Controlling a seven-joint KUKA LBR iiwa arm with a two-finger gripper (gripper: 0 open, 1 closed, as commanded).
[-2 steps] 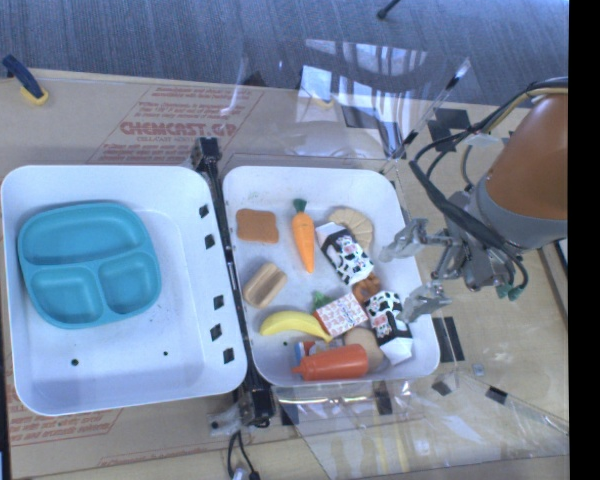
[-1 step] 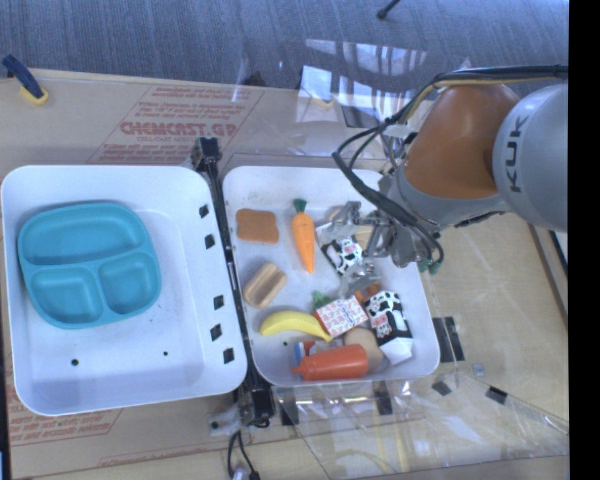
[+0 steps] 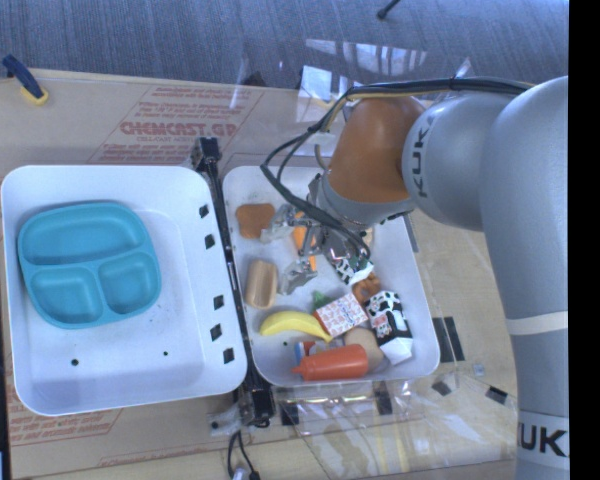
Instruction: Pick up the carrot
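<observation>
Over the right bin [image 3: 420,268], one grey arm [image 3: 500,158] with an orange band reaches in from the right, its hand [image 3: 308,253] low among the clutter at that bin's middle. Two shallow white bins sit side by side on a table [image 3: 130,123] covered with printed brown cardboard; grey ribbed flooring lies beyond. One left bin [image 3: 40,368], beside the right bin, carries one blue divided plate [image 3: 85,263]. One carrot [image 3: 332,363] lies at the right bin's near edge, well clear of the hand. One banana [image 3: 288,322] rests just above it, and one tan bread roll [image 3: 260,283] farther left. Whether the hand is apart or together cannot be told: cables and small objects crowd it. Several small packets beside the carrot are hard to identify.
</observation>
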